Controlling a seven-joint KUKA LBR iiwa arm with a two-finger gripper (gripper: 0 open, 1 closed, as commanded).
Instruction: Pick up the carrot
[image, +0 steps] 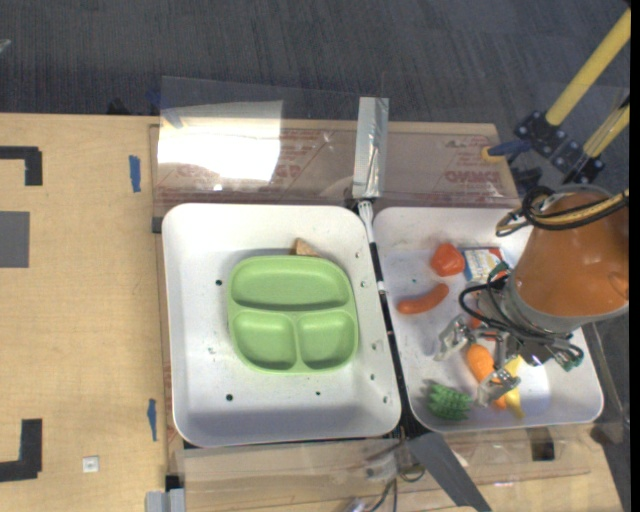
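Observation:
The carrot (481, 362) is a short orange piece lying in the right bin (580, 410), near its front middle. My gripper (477, 360) hangs low over it from the orange-banded wrist (570, 265). Its metal fingers (449, 339) stand apart, one on each side of the carrot, and the gripper is open. The wrist hides the far end of the carrot.
The right bin also holds a red-orange round piece (447, 260), a red pepper-like piece (424, 298), a blue and white packet (483, 262), a green broccoli piece (449, 400) and a yellow item (511, 399) beside the gripper. In the left bin (190, 300) sits a green divided tray (293, 311).

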